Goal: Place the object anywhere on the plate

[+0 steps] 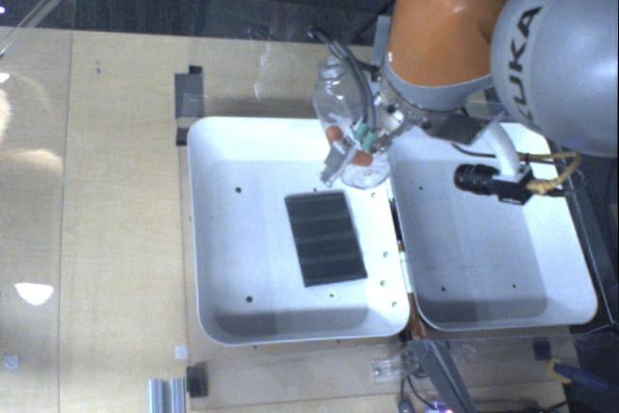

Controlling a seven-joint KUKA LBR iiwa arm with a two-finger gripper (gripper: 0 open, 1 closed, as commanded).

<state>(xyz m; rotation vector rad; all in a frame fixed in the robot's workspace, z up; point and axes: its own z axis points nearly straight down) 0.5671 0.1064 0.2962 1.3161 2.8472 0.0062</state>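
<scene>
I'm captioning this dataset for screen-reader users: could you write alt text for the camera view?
A grey and orange KUKA arm reaches in from the right, its gripper over the top right corner of the left white bin. A dark ridged rectangular plate lies flat in that bin. The right white bin sits alongside.
</scene>
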